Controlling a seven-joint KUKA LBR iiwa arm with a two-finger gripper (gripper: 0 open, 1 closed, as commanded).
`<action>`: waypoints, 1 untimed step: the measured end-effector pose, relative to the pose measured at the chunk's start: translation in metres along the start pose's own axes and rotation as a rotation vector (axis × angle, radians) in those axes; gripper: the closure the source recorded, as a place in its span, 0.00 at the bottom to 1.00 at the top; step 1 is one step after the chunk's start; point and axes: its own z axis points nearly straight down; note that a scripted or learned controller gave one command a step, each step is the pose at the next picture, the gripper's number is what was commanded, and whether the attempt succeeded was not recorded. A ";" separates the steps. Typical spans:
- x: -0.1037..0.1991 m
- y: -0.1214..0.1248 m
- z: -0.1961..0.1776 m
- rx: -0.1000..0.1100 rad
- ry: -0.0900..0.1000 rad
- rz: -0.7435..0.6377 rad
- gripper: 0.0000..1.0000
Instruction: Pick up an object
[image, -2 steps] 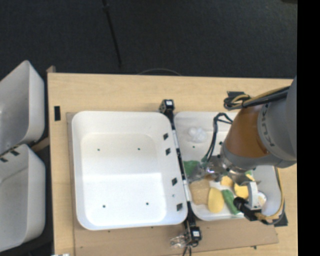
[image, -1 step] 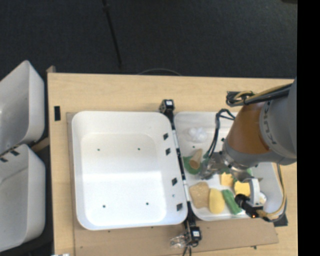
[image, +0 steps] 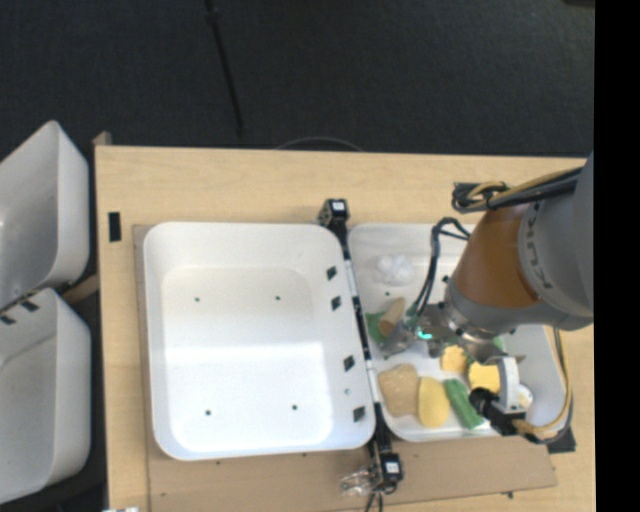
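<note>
— Where is your claw?

— From the overhead camera, my gripper (image: 412, 328) is down inside the right bin (image: 540, 372), near its left wall, just under my orange wrist band (image: 490, 262). My own wrist covers most of it, so I see little more than a dark tip and a small green light beside it.

— How far open is it?

— I cannot tell. The wrist hides that part, and nothing shows plainly clamped in it.

— What is it touching?

— The tip sits right at a green object (image: 379, 326) and a brownish piece (image: 393, 309) by the divider between the bins. Whether it presses on either one I cannot make out.

— And the things to pick?

— All in the right bin. A crumpled clear wrapper (image: 394, 267) lies toward the far end. Nearer the camera lie a tan spongy lump (image: 399, 388), a yellow piece (image: 433, 402) just beside it, a green stick (image: 461, 404) touching that, and a yellow block (image: 484, 375) near my wrist.

— The other bin?

— The left bin (image: 160, 330) sits next to it, on the wooden bench (image: 120, 330).
</note>
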 end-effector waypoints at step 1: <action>-0.006 0.047 0.012 0.002 -0.001 -0.016 0.00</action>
